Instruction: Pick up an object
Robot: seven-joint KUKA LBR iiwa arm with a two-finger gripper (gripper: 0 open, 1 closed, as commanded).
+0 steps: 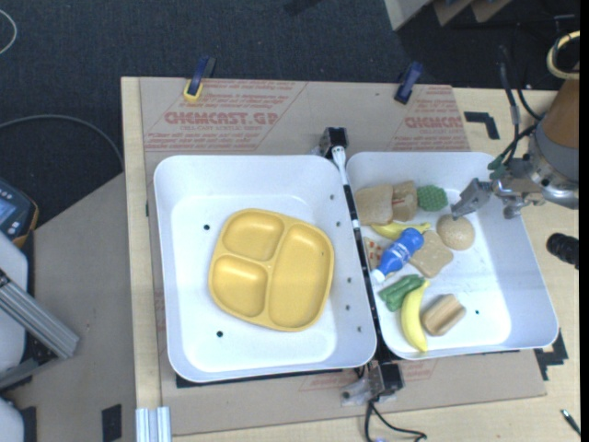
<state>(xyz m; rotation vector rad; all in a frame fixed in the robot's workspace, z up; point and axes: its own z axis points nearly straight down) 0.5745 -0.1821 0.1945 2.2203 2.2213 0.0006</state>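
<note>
Gripper [479, 194] hangs over the right bin [529, 284], fingers apart, nothing between them. Round tan bun [456, 233] sits just below-left of it, near the blue bottle [401, 250]. You'd expect it light, smooth hard plastic, prob. slippery; take it across the widest part. Yellow banana [411, 319] lies further off.

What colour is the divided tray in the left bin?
Yellow; the divided tray shows clearly in the camera view.

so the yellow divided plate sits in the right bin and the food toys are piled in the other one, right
Not quite. The camera view shows the yellow divided plate in the left bin, not the right. The food toys, such as the banana and blue bottle, are piled in the right bin.
</note>
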